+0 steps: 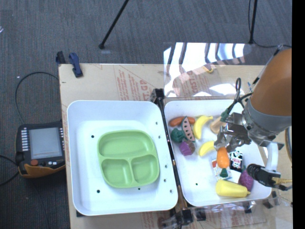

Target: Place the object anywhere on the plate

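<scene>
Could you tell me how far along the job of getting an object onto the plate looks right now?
Nothing is delivered yet: the green plate in the left bin bears no object. In hand: the gripper is down in the right bin among the toy foods, right at an orange carrot-like piece, though a grasp cannot be confirmed. Left: lift a piece, carry it across, and set it on the plate.

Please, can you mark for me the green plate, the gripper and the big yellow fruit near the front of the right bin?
green plate (127, 147): camera view, on the ridge between its compartments.
gripper (224, 146): camera view, at its fingertips above the toys.
big yellow fruit (231, 189): camera view, middle of its body.
</scene>
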Action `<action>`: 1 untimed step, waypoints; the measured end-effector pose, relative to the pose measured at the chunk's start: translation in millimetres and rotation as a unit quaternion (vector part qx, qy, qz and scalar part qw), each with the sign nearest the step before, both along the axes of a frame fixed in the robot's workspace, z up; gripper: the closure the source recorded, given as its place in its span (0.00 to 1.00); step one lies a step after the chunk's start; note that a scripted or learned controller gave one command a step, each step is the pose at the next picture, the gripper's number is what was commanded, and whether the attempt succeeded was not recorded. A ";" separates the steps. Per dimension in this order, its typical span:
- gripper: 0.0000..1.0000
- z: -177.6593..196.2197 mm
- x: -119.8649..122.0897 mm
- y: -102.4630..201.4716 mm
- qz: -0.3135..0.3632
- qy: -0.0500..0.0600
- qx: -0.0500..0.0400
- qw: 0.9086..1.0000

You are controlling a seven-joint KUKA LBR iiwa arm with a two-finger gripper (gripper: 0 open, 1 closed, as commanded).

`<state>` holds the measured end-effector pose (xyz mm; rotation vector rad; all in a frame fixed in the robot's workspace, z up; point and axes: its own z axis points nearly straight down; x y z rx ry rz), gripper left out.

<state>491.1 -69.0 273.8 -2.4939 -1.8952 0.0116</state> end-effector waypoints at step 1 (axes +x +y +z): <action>1.00 -28.4 -16.2 45.7 -0.110 0.000 -0.001 0.994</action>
